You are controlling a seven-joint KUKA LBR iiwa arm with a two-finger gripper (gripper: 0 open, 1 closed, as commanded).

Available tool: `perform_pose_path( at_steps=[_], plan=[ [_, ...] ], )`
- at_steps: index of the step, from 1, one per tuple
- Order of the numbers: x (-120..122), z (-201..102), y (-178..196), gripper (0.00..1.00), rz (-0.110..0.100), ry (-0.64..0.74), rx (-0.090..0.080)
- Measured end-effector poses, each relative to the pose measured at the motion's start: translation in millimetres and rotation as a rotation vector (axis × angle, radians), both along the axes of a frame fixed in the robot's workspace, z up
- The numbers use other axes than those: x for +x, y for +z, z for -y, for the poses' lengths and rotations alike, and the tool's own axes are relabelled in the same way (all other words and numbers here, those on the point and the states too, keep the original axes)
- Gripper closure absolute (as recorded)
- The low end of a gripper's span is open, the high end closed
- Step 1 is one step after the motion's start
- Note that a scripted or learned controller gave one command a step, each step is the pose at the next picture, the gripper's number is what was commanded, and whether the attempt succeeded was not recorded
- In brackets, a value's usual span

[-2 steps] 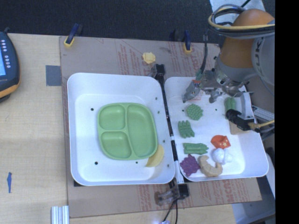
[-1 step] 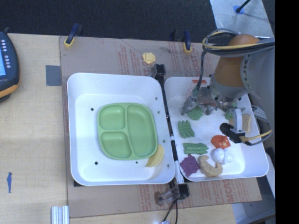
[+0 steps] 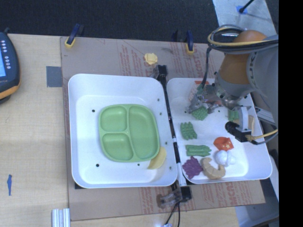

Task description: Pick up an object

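Note:
The arm reaches in from the right, its orange band (image 3: 236, 65) over the right bin (image 3: 258, 167). My gripper (image 3: 204, 103) hangs low over that bin's far left part. Right under and just in front of it lies a small dark green leafy piece (image 3: 200, 113); whether the two touch I cannot tell. Nearer the front lie a green ridged piece (image 3: 188, 130), a green pod (image 3: 198, 150), a purple grape bunch (image 3: 191, 166), a tan curved pastry (image 3: 212, 170), a white lump (image 3: 225, 158) and a red piece (image 3: 223, 144). Another green piece (image 3: 234, 115) sits beside the wrist.
The left bin (image 3: 80, 108) holds a green divided plate (image 3: 129, 132) and a yellow slice (image 3: 157, 159) at its front right corner. A black cable (image 3: 242, 134) loops over the right bin. A yellow lump (image 3: 150, 58) lies on the cardboard behind the bins.

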State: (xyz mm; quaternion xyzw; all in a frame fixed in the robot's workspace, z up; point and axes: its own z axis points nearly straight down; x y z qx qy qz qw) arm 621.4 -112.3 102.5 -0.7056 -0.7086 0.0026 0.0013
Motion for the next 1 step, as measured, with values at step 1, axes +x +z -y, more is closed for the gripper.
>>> perform_pose_path(
  at_steps=[1],
  plan=[
    [-11.1, -76.7, 94.5, 1.00, 0.008, 0.005, 0.004]
  ],
)
